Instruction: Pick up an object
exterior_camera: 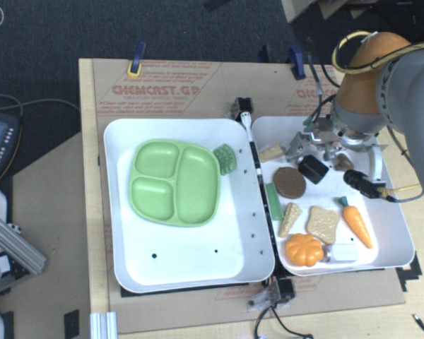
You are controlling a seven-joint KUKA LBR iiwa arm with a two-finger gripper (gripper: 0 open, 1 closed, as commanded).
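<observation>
Right bin crowded with toy food; left bin carrying a green plate and a green sprig at its rim. Nothing lifted yet.

Gripper low over the right bin's upper half, just above the brown disc. State of the jaws: cannot tell, black parts blurring together beneath the wrist, nothing seen pinched.

Likely candidates, judged by look:
- Brown disc: flat, rigid, probably light plastic; little height to grip, so best taken across its width at the rim, with risk of sliding on the smooth floor.
- Carrot: tapered and glossy, likely slippery; best held across the thick orange middle, not the tip or green top.
- Pumpkin: round, ribbed, hard; prone to squirting out unless taken across its widest part.
- Cracker and wedge: thin, stiff, light; touching or nearly so, making a clean single grasp awkward.
- Green stick: slim, lying along the bin wall; hard to reach with a finger on the wall side.

Hard to make out:
- A tan piece near the upper left of the right bin, partly behind the wrist hardware.
- A pale block beside the pumpkin, almost lost against the white floor.
- Floor directly under the gripper hidden.
</observation>
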